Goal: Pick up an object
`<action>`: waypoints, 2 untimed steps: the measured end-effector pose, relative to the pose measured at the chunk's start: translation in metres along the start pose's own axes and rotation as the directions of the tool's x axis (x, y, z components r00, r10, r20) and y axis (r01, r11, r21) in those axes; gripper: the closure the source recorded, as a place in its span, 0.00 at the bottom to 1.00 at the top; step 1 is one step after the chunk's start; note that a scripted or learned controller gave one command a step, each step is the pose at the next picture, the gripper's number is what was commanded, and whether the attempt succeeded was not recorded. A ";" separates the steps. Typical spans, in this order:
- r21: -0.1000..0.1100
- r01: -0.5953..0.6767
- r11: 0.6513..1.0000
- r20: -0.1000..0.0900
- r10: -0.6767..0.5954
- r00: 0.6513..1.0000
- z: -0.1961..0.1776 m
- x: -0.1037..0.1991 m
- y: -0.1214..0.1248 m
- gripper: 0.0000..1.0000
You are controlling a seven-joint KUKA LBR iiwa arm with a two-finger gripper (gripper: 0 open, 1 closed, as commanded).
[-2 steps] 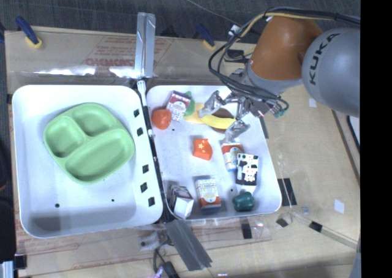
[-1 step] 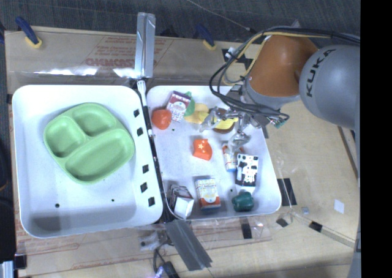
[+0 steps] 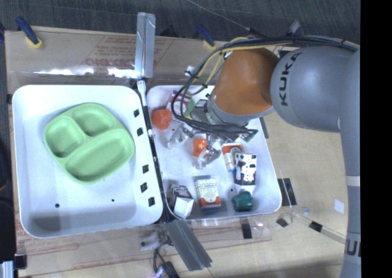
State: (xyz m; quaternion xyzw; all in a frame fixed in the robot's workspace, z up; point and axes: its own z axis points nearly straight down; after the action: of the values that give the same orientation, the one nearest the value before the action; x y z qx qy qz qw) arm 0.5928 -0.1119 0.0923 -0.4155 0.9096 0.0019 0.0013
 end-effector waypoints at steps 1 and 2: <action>0.001 -0.028 1.000 -0.004 0.028 1.000 0.000 0.041 -0.002 0.00; -0.002 0.087 0.996 -0.004 -0.087 0.996 0.001 0.017 0.026 0.00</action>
State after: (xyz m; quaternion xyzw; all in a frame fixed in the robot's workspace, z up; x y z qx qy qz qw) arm 0.5615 -0.1076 0.0911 -0.4545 0.8907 0.0019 -0.0011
